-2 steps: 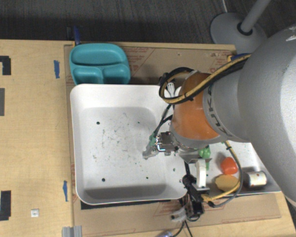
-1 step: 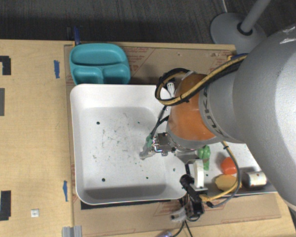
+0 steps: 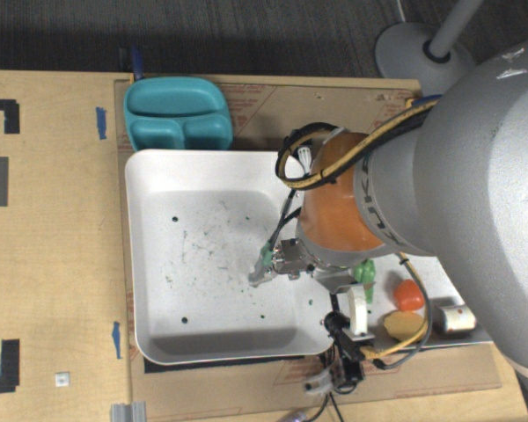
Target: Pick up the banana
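We see a pale wooden table (image 3: pixel 53 262) with black markings and strips of blue tape (image 3: pixel 101 123). Beyond its far edge lies dark grey carpet (image 3: pixel 202 16). A grey round stand base (image 3: pixel 409 51) rests on that floor at upper right.

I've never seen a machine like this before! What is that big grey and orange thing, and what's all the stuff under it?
That big grey thing with the orange band is a robot arm, reaching in from the right. One camera above the bench looks down on it. Its gripper, the part that grabs, hangs low over the shallow white plastic bin; whether it holds anything is hard to tell from here. Behind that bin sits a teal plastic divided tray. Under the arm, on the right, lie small toys: a small round orange piece, a green piece and a yellowish-brown rounded piece. Its job is picking up a banana.
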Controlling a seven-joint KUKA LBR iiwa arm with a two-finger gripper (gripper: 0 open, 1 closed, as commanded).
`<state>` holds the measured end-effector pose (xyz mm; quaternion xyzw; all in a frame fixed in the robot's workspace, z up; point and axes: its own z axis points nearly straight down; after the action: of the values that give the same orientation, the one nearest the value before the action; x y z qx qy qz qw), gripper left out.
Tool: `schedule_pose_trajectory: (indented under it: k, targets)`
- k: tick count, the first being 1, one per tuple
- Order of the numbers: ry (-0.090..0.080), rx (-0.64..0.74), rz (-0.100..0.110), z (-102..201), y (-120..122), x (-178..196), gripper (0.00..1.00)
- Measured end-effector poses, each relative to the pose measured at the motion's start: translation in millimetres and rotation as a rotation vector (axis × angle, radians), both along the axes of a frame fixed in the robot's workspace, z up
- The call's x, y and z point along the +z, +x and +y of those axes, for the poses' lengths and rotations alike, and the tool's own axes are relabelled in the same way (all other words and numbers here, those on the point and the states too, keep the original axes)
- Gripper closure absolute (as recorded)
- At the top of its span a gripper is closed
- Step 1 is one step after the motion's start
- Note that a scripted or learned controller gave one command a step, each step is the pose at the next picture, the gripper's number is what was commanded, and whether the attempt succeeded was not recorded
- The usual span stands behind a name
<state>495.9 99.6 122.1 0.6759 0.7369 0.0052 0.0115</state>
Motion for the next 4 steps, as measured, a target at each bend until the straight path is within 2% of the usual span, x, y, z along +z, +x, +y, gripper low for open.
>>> schedule_pose_trajectory:
  k: [1, 4]
  targets:
    - [-0.008, 0.065, 0.004, 2.2, -1.1, -1.3, 0.0]
    - [-0.014, 0.143, 0.011, 1.6, -2.7, -2.0, 0.0]
